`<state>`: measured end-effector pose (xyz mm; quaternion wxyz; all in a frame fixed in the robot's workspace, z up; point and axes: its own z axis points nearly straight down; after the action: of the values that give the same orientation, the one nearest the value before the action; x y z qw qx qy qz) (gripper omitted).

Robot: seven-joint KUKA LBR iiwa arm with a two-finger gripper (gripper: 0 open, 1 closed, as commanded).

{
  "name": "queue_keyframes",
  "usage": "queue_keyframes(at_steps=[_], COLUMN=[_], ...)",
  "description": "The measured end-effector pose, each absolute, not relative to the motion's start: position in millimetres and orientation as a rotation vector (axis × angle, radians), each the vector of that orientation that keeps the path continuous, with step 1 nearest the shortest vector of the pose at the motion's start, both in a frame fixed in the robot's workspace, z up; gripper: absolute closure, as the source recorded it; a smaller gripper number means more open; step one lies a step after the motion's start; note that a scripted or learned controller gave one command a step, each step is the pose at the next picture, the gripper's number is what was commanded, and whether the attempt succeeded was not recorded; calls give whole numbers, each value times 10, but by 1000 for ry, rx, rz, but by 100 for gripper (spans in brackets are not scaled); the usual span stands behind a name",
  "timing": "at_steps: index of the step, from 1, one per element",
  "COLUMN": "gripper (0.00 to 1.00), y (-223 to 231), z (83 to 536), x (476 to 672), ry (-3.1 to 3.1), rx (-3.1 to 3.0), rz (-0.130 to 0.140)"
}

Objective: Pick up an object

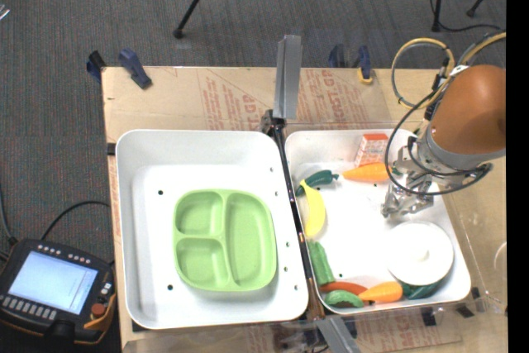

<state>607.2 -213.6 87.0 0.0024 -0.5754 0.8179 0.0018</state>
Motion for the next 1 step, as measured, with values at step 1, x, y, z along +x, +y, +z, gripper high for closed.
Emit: queue_keyframes(at_steps=[1], gripper=[0], y=[-2144], z=[874], x=[6071], ry=[2568], rx=[-1802], rz=[5])
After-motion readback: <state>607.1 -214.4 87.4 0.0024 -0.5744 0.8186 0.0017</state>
